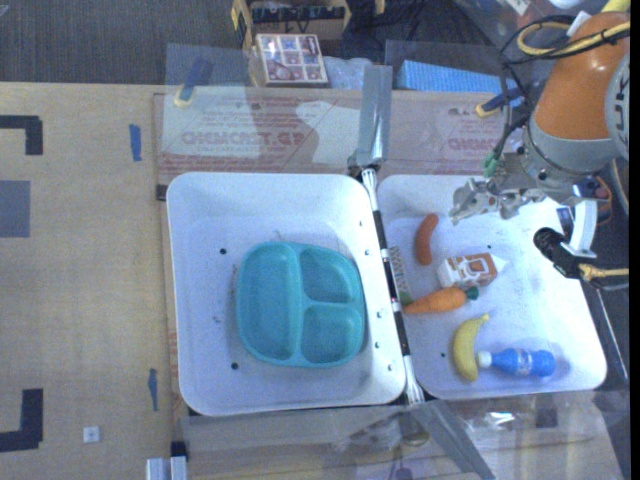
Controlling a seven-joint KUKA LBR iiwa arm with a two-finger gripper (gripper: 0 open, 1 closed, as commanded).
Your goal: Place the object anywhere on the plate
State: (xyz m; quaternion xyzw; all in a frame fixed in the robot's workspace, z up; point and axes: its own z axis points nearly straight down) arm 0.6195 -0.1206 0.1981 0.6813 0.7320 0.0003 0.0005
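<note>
Plate waits alone while the food sits one bin over

Plate (300, 305), teal and split into three compartments, lies flat in the middle of the left bin (200, 218), with nothing on it. That looks deliberate: the target has a bin to itself, so anything dropped there is easy to see.

Everything that could be carried sits across the divider from the plate, in the right bin (570, 348). Nearest the plate is the carrot (436, 301), lying almost against the divider. Just beyond it is a small carton (470, 268), and above that a sausage (426, 238) standing nearly end-on to the plate. Farther out are a banana (466, 346) and a blue bottle (520, 362), the two touching or nearly so.

The gripper (490, 198) hangs over the far upper part of that right bin, well apart from the plate, past the sausage. From here I cannot tell whether its pincer is open or closed, and I see nothing between its tips. My guess is that it has yet to settle on a piece.
</note>
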